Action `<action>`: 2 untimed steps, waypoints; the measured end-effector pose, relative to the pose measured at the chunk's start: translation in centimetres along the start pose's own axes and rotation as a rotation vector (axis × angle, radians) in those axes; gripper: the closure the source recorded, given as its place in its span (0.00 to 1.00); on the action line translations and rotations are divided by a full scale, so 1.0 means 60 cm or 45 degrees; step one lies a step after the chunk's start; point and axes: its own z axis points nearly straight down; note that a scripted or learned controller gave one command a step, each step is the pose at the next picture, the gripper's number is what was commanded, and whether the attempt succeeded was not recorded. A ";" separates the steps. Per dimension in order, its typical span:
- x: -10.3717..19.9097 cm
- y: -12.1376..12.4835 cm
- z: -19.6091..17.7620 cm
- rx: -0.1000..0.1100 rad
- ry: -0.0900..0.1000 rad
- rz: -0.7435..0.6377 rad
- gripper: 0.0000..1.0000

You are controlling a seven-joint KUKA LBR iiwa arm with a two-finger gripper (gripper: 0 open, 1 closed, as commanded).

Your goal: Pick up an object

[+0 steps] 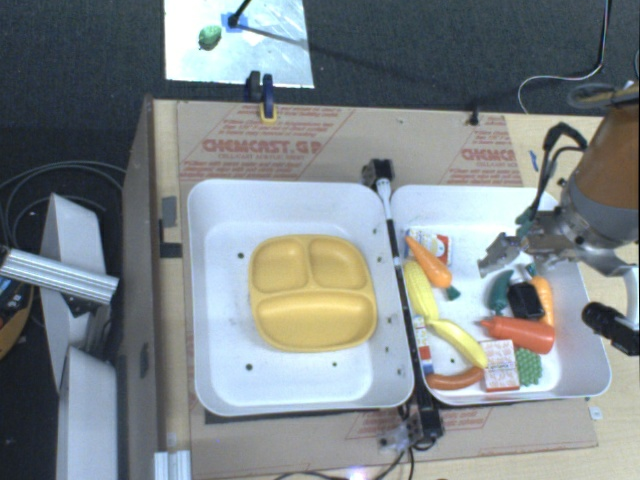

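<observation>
Right bin [596,368]: claw [512,256] hovers just above teal toy [498,291].

The grey KUKA arm with its orange band [607,173] reaches in from the right edge of the camera view, its thick orange-brown segment sloping down and leftward toward the wrist. Below the band sits a grey metal wrist housing [597,230], with dark cables looping above it. From it the two-finger gripper [503,253] extends to the left, low and roughly level, its grey fingers [495,251] pointing leftward and slightly down.
</observation>
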 end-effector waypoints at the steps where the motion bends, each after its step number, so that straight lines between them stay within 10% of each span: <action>1: -0.015 -0.020 0.275 0.000 -0.001 0.003 0.00; 2: 0.013 0.090 0.221 -0.003 0.000 0.000 0.00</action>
